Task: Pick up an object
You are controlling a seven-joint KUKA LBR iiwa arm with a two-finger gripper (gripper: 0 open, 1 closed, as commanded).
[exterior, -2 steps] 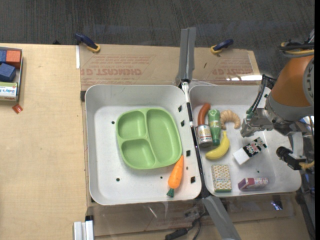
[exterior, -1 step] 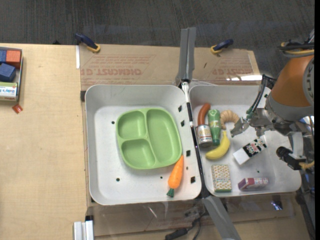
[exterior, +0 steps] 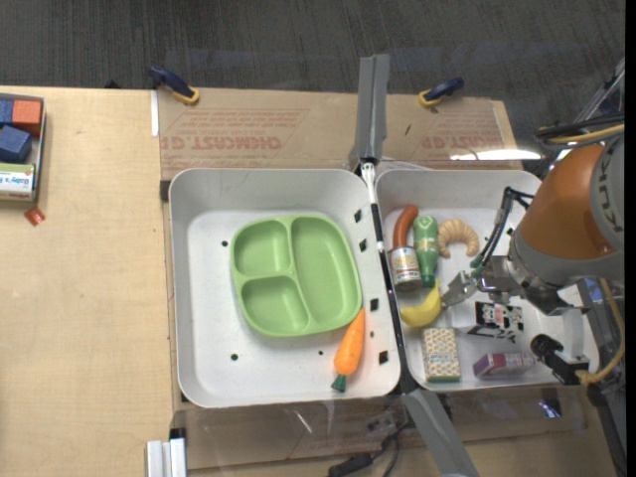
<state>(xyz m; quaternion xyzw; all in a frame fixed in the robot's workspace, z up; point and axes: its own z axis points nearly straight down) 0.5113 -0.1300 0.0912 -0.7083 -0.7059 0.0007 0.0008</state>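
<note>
My gripper [exterior: 458, 290] hangs over the right bin [exterior: 517, 180], just right of a yellow banana [exterior: 421, 308]. Its two silver fingers stand open with nothing between them. Around it in that bin lie a small can [exterior: 403, 266], a green bottle [exterior: 425, 246], a red sausage [exterior: 401, 226] and a croissant [exterior: 459, 235]. A cracker box [exterior: 441, 354], a small purple box [exterior: 503, 365] and a black-and-white item [exterior: 498, 316] lie toward the bin's front. The arm's orange band [exterior: 568, 207] covers the bin's right side.
The left bin [exterior: 199, 296] holds a green divided plate [exterior: 295, 273] and a carrot [exterior: 349, 348] near its front right corner. A grey divider post [exterior: 372, 107] rises between the bins. Coloured blocks [exterior: 20, 132] sit on the bench at far left.
</note>
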